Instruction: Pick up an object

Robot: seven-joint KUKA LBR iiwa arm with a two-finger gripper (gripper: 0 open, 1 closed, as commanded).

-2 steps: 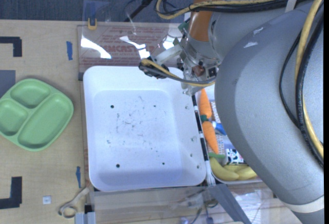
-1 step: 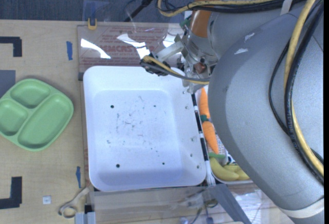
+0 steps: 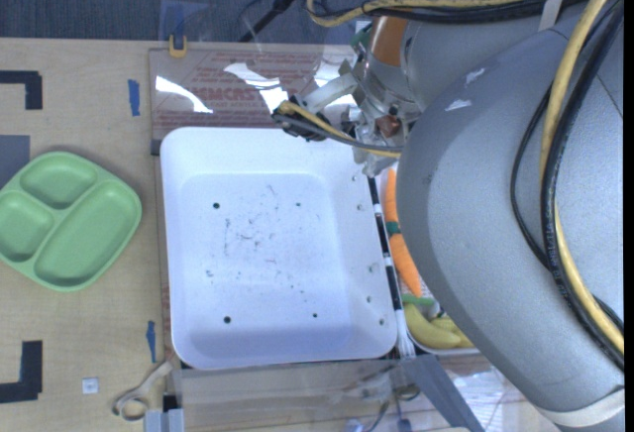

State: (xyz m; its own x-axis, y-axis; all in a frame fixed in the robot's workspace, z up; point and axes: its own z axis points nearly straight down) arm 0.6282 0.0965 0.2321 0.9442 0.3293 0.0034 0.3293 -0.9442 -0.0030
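Blocking right bin (image 3: 404, 316): arm (image 3: 515, 212) (gripper hidden); banana (image 3: 436, 329) peeking out.

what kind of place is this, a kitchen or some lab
Most likely a robotics lab bench, not a kitchen: a cabled grey arm reaches over a shallow white bin, with tape marks on the wooden bench.

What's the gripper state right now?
Gripper: cannot be told; the arm's grey body hides it above the right bin.
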